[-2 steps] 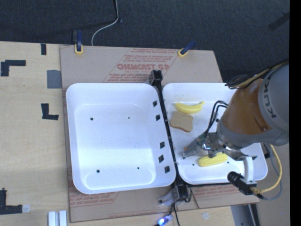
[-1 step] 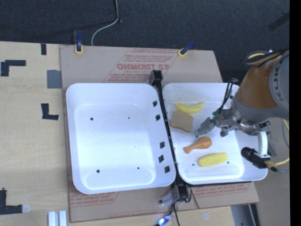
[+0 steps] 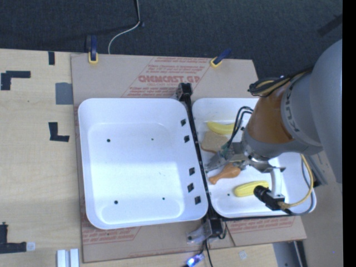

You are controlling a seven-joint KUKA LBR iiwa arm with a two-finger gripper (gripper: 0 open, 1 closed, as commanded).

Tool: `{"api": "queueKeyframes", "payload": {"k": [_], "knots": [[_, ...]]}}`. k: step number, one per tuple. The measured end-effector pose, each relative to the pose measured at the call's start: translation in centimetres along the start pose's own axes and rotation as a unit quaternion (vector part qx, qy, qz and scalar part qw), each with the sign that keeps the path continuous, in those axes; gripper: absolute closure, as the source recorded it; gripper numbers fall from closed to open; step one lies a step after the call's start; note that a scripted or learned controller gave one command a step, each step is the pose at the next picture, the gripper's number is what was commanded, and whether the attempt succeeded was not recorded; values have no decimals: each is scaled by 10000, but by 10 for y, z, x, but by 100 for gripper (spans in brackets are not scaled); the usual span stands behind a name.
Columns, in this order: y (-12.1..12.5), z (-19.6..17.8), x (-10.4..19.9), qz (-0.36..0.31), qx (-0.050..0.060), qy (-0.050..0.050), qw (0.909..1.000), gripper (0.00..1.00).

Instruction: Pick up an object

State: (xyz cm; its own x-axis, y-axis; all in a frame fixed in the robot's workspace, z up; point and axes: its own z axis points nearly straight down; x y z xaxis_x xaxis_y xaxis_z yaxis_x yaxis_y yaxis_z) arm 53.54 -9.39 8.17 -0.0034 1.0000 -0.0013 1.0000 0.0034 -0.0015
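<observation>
White moulded plastic, smooth and round-cornered, makes up both shallow bins; they sit side by side on a brown cardboard sheet (image 3: 167, 77) printed in red, over a pale wood-grain bench (image 3: 33, 149). My gripper (image 3: 221, 159) is down in the right bin (image 3: 295, 207), near the black divider. Its thin metal fingers stand spread, with nothing between them that I can see. Just below them lies an orange drumstick-shaped toy (image 3: 225, 174), glossy, with a knobbed end. A flat tan slab like a bread slice (image 3: 211, 142) lies beside the fingers, and a curved yellow banana-like piece (image 3: 219, 128) beyond it. A knobbly yellow corn cob (image 3: 245, 189) rests nearer the front wall. The left bin (image 3: 89, 115) has four small dark dots in its floor.
</observation>
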Motion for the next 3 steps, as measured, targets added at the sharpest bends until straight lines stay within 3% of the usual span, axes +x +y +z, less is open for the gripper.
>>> {"api": "queueKeyframes", "payload": {"k": [1, 2, 3], "knots": [[1, -13, -2, 15, -9, 1, 10000, 100], [45, -109, 86, -45, -61, 23, 10000, 100], [37, -214, 6, 41, -65, -21, 10000, 100]]}}
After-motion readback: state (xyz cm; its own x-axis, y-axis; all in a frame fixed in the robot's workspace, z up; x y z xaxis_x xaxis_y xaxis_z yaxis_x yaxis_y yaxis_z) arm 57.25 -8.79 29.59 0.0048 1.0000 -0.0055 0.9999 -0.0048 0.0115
